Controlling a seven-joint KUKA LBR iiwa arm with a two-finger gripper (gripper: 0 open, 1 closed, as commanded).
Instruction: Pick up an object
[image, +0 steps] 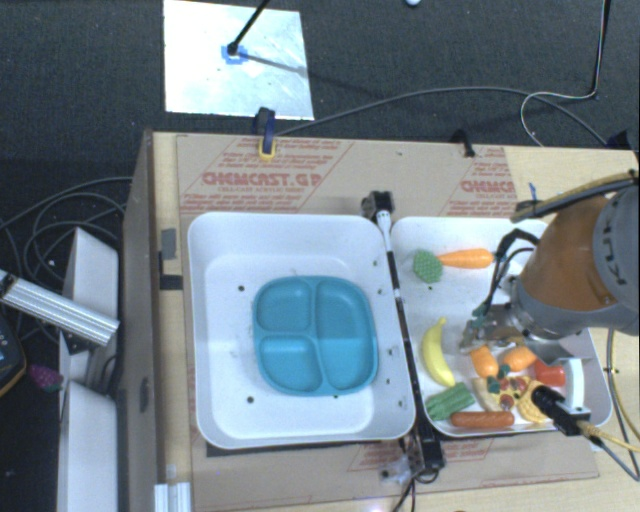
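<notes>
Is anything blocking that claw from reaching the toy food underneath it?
Nothing visible does. The gripper hangs in the right bin, right above the small orange piece, with the banana to its left; only open space lies between them.

- Both white bins (300, 235) look like smooth, faintly glossy plastic.
- The blue divided tray (315, 335) at the left bin's centre is matt plastic.
- The banana (434, 352) and carrot (465, 259), at nine and twelve o'clock in the right bin, look like shiny moulded plastic.
- The bench top (290, 170) is printed brown cardboard, dull.
- The arm (585, 265) has a smooth orange and grey shell.
</notes>
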